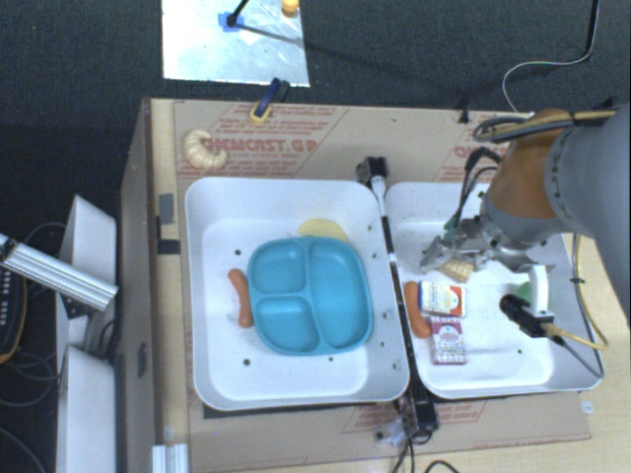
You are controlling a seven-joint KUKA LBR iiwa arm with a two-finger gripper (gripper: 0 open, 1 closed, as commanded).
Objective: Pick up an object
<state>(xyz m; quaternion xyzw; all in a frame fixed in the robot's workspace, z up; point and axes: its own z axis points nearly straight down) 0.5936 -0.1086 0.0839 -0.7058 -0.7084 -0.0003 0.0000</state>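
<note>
Camera view: the bench carries two white bins. The left bin [212, 215] holds one blue three-compartment plate [309, 295], one orange sausage [241, 297] just left of the plate, and one pale yellow piece [322, 229] at the plate's far edge. The right bin [493, 368] holds one orange sausage [415, 308] by its left wall, two printed packets [442, 299] [448, 342] and one pale ridged piece [456, 268]. The gripper [450, 252] sits directly over the ridged piece. Its grasp state cannot be determined.
</note>
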